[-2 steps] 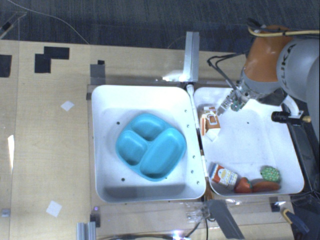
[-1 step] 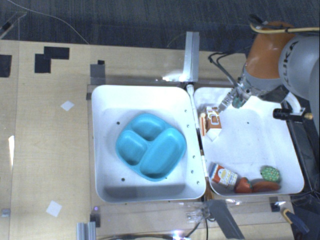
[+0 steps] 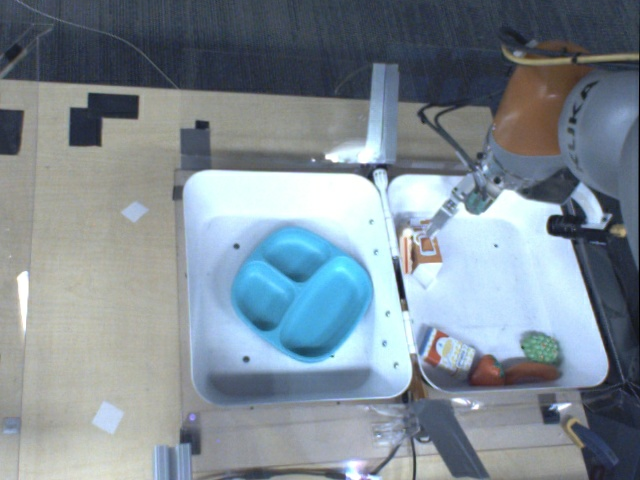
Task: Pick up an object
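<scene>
Reaching in from the right, grey arm's slim two-finger gripper (image 3: 428, 230) touching a small orange-and-white carton (image 3: 423, 249) at the right white bin's (image 3: 520, 258) left wall — grip state impossible to tell. Along the near wall: small carton (image 3: 448, 352), red pieces (image 3: 508, 371), green lump (image 3: 540, 347). Left white bin (image 3: 215, 268) holding a blue divided plastic tray (image 3: 301, 293).

A robotics lab test bench, seen from a fixed overhead camera.

A grey industrial arm (image 3: 590, 118) with an orange band reaches over two shallow white bins, the left bin (image 3: 200, 268) and the right bin (image 3: 580, 298), set side by side on a pale wooden bench (image 3: 90, 298) marked with black squares (image 3: 100, 118) and small pale tags. Metal brackets (image 3: 383, 113) clamp the bins in place, loose cables (image 3: 445, 118) trail across the bench, and dark carpet (image 3: 250, 18) runs behind it.
</scene>
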{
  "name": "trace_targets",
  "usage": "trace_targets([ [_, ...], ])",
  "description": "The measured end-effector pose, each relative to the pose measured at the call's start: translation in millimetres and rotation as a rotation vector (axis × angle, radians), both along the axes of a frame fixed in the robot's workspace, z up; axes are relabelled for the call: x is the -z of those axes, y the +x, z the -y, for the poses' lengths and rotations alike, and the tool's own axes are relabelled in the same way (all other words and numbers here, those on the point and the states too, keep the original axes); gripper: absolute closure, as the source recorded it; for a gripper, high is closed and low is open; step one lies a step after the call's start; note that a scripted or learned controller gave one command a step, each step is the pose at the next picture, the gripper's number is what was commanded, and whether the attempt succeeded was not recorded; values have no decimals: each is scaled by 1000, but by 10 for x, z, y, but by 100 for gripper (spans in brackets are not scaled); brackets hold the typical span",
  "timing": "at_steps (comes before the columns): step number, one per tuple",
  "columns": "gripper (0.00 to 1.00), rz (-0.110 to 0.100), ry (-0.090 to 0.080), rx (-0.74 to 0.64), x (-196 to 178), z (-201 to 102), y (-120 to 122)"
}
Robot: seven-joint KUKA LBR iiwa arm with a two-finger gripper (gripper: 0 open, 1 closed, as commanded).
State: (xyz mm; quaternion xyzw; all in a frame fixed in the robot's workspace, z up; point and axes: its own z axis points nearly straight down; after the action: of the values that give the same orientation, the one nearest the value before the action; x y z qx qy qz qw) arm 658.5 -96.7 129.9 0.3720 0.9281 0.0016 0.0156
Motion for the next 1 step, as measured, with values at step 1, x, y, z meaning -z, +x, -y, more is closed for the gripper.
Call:
trace_targets([
  [1, 0, 9, 4, 15, 157, -56, -421],
])
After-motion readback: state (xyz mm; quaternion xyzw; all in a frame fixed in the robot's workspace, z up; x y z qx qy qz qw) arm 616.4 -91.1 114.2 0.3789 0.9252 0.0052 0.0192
